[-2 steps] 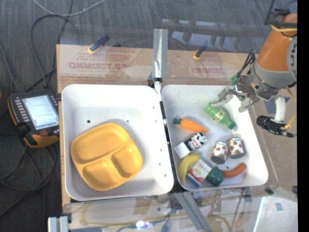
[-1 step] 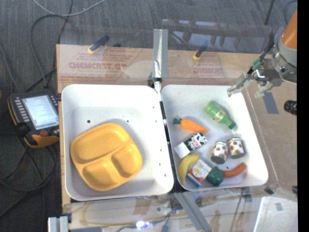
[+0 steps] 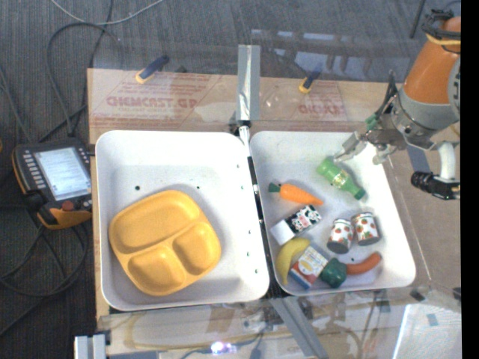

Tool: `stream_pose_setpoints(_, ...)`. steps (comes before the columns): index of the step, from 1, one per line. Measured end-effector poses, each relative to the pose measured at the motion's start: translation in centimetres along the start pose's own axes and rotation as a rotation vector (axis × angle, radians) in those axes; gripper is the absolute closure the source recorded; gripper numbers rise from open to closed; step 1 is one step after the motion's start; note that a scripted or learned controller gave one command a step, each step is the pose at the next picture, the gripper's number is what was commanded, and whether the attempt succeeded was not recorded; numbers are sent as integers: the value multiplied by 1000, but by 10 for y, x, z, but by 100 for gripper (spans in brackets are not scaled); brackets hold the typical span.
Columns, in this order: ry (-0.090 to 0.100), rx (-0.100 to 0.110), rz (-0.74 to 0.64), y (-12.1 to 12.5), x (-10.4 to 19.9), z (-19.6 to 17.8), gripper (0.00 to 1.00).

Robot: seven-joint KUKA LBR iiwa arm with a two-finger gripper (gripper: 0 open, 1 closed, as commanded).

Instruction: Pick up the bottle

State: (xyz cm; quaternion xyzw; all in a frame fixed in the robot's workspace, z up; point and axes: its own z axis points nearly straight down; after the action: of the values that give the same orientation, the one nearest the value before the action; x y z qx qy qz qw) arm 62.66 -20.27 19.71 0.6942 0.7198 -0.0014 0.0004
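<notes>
green bottle, lying flat, r bin

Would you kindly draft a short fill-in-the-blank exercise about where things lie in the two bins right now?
1. The green bottle lies on its side in the ____ bin of the camera view.
2. The yellow divided tray sits in the ____ bin.
3. The toy carrot lies to the ____ of the bottle in the camera view.
4. The gripper hovers near the bottle's ____ end.

Missing words: right; left; left; upper
</notes>
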Motion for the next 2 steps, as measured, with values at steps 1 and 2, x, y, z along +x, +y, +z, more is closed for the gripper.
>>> stream_pose_setpoints(1,5,-8,-147,7,-13,98,0)
stream_pose_setpoints(2,4,-7,-148,7,-13,90,100)
